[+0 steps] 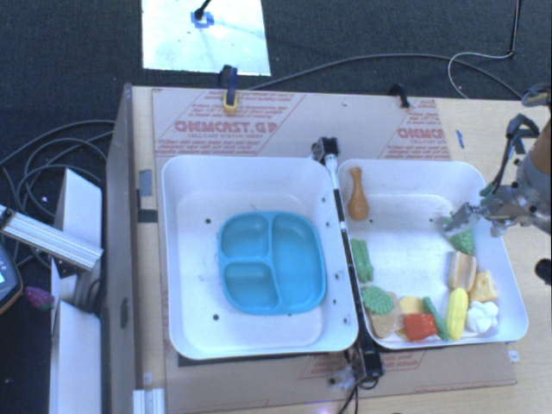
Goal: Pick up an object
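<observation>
Over the right-hand bin (pixel 498 231), our gripper (pixel 457 224) hangs low at the far right edge, above a small green piece (pixel 464 242). What we risk here is a closing pinch that catches nothing. The green piece sits tight against the bin's right wall, with a tan block (pixel 461 271) just beside it, so a descending tip could strike the wall or shove the piece aside. We cannot tell whether the fingers are spread or pressed together, and nothing shows between them. The green piece lies just below the tips and slightly toward the wall. Other toy foods crowd the near right corner, among them a yellow corn cob (pixel 457 312) and a red piece (pixel 420 326). The blue divided plate (pixel 272 261) rests in the left bin (pixel 185 257).
</observation>
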Robot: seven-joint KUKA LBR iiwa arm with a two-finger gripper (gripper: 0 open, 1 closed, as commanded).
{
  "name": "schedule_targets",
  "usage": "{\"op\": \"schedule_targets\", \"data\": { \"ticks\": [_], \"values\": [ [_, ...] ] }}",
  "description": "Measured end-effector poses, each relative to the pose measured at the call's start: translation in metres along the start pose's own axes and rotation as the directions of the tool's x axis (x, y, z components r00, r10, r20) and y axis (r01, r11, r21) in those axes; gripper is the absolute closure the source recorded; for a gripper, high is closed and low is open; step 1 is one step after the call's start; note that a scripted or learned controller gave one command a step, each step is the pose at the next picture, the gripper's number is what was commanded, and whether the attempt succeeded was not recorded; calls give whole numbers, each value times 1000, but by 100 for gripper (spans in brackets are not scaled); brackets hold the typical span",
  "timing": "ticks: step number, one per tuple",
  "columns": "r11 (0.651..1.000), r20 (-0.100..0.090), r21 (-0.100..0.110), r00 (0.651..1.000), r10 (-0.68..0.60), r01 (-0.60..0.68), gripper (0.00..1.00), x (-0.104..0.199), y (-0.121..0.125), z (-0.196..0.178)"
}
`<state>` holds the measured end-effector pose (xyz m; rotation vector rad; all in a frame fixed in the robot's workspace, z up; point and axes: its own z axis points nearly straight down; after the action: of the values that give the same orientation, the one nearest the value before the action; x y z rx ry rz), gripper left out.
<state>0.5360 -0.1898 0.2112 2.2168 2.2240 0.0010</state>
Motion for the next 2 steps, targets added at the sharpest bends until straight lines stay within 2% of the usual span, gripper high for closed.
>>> {"op": "schedule_targets", "data": {
  "ticks": [1,2],
  "values": [
    [1000,1,-1,1000,2,-2,0,-16,34,113],
    [1000,4,-12,1000,-1,1,0,-17,-45,123]
  ]
}}
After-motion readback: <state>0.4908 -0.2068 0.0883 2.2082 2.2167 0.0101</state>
